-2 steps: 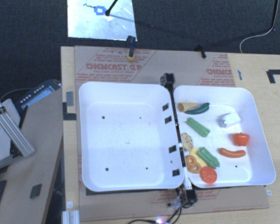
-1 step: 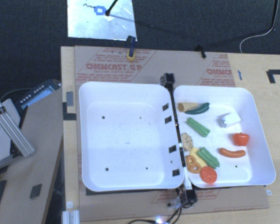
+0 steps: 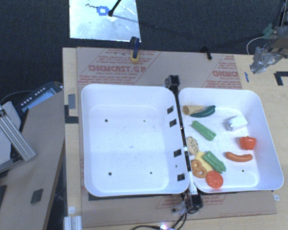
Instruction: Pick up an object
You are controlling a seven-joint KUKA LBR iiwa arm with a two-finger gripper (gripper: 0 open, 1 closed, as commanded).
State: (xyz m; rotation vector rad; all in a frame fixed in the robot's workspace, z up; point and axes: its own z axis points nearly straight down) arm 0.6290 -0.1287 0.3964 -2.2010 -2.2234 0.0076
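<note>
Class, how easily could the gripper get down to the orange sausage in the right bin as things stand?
Probably easily. The orange sausage lies alone on bare floor of the right bin, apart from the red pepper, with nothing over it. The gripper hangs beyond the bin's far corner.

Both bins, left point(image 3: 129, 92) and right point(image 3: 259, 109), appear smooth white plastic with a slight sheen. The surface point(image 3: 53, 143) appears matt pale wood. A printed brown cardboard sheet point(image 3: 192, 63) lies under the bins. The tomato point(image 3: 214, 179) and sausage point(image 3: 239, 156) look like glossy plastic.
</note>
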